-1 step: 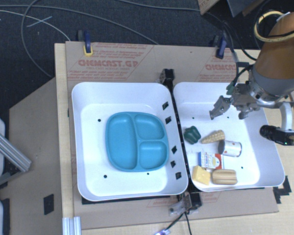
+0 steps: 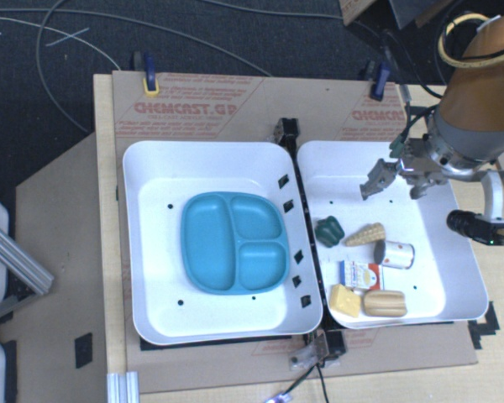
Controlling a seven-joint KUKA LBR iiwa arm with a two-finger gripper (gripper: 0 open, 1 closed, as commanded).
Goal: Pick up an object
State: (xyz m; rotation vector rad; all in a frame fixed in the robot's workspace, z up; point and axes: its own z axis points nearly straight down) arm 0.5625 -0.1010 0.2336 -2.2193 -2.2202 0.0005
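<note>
My gripper (image 2: 397, 185) hangs over the back of the right bin (image 2: 344, 162), open, with nothing between its two fingers. Below it in that bin lie a dark green piece (image 2: 328, 230), a yellow corn cob (image 2: 364, 235), a small white can with a red end (image 2: 395, 255), a red, white and blue carton (image 2: 359, 274), a yellow cheese wedge (image 2: 345, 301) and a tan bread roll (image 2: 384, 304). All of them sit toward the front of the bin, apart from the fingers.
The left bin (image 2: 151, 225) holds a blue divided plate (image 2: 234, 242). A black clip strip (image 2: 296, 217) runs between the bins. Blue clamps (image 2: 150, 72) (image 2: 380, 79) stand on the bench's back edge. A black part of the arm (image 2: 477, 226) juts over the right bin's right rim.
</note>
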